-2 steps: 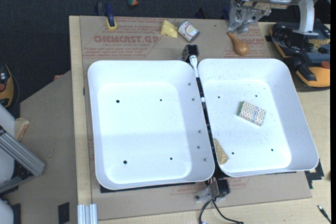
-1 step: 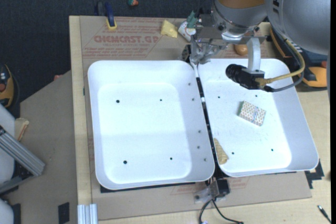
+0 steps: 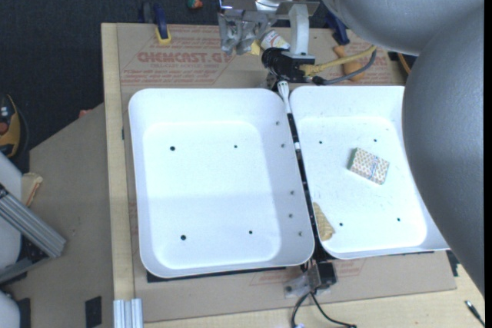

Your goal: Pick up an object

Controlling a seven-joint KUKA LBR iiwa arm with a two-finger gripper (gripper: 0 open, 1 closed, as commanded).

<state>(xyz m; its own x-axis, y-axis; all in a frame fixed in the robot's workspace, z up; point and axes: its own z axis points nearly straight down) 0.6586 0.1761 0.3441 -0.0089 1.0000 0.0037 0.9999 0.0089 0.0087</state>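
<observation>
Roughly mid-floor of the right bin point(image 3: 400, 100): small patterned block point(image 3: 369, 166), lying flat and tilted, touching nothing. Near that bin's lower left corner, a tan scrap point(image 3: 324, 225) against the wall. Left bin point(image 3: 138, 165) alongside, rims touching. Up beyond both bins, over the worktop point(image 3: 184, 57): jaws point(image 3: 240, 37), well apart from the block; cannot tell whether spread or pressed together. Grey arm point(image 3: 430, 27) across the upper right.
</observation>
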